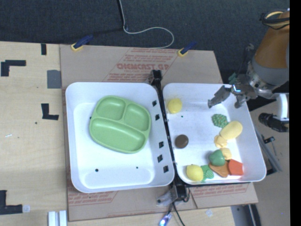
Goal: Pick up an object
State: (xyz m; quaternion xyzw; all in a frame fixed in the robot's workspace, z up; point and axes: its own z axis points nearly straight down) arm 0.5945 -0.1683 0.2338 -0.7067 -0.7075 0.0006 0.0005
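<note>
While the grey arm [270,55] with its orange band reaches in from the right, the gripper [229,97] hangs over the upper right part of the right bin [197,92], its jaws spread wide and holding nothing. Both bins are shallow, smooth white plastic with rounded corners, set side by side on a sheet of brown cardboard [136,65] that lies on the pale wooden surface [28,126]. Red printing runs across the cardboard above the bins but is too faint and slanted to read. Left bin [77,140]: one matte green plate [120,123], rounded in outline and moulded into three compartments. Right bin, small plastic toy foods: a round yellow piece [174,105] near the upper left corner; a dark brown disc [181,141] below it, well apart from the rest; a knobbly green piece [219,120] just below the gripper; a smooth, elongated pale yellow piece [230,130] touching a lumpy yellow one [221,142]; a rounded green piece [217,157] beside an orange-red block [235,167]; and a glossy yellow lemon shape [194,173] at the lower edge with a flat green bit [207,172] just beside it. Blue and yellow clamps [82,42] pin the cardboard's upper corners, and a thin white cable [141,31] loops over the dark carpet [56,13].
</note>
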